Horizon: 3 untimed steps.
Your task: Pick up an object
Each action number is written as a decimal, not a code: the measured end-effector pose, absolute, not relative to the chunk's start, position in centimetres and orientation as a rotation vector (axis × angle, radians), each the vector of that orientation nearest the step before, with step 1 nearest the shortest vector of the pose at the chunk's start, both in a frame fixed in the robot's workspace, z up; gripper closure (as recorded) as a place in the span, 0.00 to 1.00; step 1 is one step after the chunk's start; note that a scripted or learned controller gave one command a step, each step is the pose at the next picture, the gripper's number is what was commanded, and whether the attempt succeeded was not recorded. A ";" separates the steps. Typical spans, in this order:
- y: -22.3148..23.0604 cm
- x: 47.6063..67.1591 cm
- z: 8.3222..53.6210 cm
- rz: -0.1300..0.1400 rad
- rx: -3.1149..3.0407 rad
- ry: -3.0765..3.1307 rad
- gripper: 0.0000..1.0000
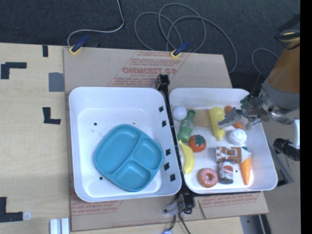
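My gripper (238, 119) hangs over the upper right part of the right bin (271, 179), its fingers (225, 120) spread open with nothing gripped. A small orange piece (237, 126) shows just beneath it, and a white round item (238, 137) lies a little nearer. To its left lies a yellow item (216, 122). Further left are a green bottle (186, 126), a white ball (180, 113), a red tomato (197, 143) and a banana (187, 158). Along the front lie a pink donut (208, 177), a brown-and-white carton (228, 154), a small can (225, 172) and a carrot (246, 170).
The left bin (78, 106) holds a blue divided plate (129, 157). A black divider (168, 130) runs between the bins. Both stand on a cardboard sheet (141, 69). Cables (185, 26) loop behind on the dark floor.
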<state>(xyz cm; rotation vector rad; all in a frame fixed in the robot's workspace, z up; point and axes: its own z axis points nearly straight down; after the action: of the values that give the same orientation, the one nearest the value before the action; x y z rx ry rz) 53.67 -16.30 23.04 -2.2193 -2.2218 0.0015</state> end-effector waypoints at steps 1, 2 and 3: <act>-14.7 59.7 9.3 0.002 -2.220 -2.222 0.00; -13.5 66.1 8.6 0.049 -2.187 -2.208 0.00; -12.3 59.9 8.8 -0.002 -2.225 -2.223 0.00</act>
<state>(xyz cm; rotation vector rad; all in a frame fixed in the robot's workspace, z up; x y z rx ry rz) 59.92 -12.31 8.75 -2.2249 -2.2234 -0.0021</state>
